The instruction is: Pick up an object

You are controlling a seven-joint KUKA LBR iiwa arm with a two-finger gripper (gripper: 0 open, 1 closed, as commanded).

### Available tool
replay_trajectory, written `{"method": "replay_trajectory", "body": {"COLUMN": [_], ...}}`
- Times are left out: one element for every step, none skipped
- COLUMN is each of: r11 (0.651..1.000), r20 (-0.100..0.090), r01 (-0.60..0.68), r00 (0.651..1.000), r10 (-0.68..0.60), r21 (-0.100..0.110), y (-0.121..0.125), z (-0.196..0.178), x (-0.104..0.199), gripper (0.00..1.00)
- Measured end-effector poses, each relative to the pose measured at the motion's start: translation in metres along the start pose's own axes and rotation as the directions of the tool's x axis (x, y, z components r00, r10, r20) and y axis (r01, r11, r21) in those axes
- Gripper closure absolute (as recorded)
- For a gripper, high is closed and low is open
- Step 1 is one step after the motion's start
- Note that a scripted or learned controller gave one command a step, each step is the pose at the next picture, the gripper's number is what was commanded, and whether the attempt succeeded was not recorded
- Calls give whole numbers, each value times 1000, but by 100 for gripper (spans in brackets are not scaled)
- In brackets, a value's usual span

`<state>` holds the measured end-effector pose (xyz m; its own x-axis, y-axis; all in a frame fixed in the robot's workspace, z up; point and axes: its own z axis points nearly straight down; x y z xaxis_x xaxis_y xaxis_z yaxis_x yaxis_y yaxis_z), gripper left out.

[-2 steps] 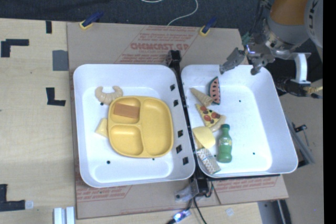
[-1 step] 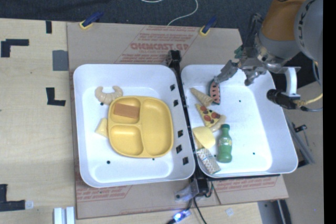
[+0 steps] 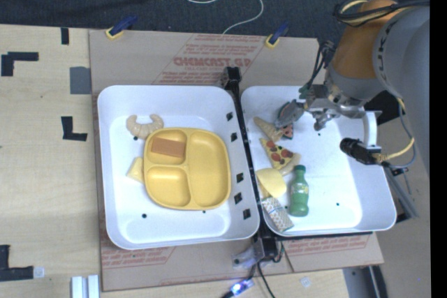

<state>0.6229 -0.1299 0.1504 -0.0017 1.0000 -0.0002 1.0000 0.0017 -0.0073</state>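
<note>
- Lowest in the view, a crinkled silver foil packet (image 3: 276, 214) lies at the near-left corner of the right-hand shallow white bin (image 3: 349, 209); its printing is too small to read.
- Just beyond the packet stands a small green plastic bottle (image 3: 299, 192), and touching the bottle's left side is a pale yellow wedge-shaped piece (image 3: 272, 183).
- Beyond the wedge, along the bin's left wall, lie a toy pizza slice with red dots (image 3: 279, 154) and a tan cone-shaped piece (image 3: 272, 128); where one ends and the other begins is hard to make out.
- At the cone's far end, the grey two-finger gripper (image 3: 288, 112) hangs over the bin's far-left part, its jaws blurred and foreshortened, so I cannot tell whether they are open or closed, or touching the cone.
- Left of the dividing walls, the second white bin (image 3: 119, 171) holds a yellow compartmented plastic tray (image 3: 202, 174) with a brown slab (image 3: 167, 146) in one section; a beige croissant shape (image 3: 143, 124) sits at the tray's far-left corner, and a pale yellow piece (image 3: 135, 169) is partly hidden under the tray's left rim.
</note>
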Motion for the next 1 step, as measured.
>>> {"method": "replay_trajectory", "body": {"r11": [1000], "r20": [0], "r01": [0], "r00": [1000], "r10": [0], "r21": [-1], "y": [1], "z": [58], "x": [10], "gripper": [0]}}
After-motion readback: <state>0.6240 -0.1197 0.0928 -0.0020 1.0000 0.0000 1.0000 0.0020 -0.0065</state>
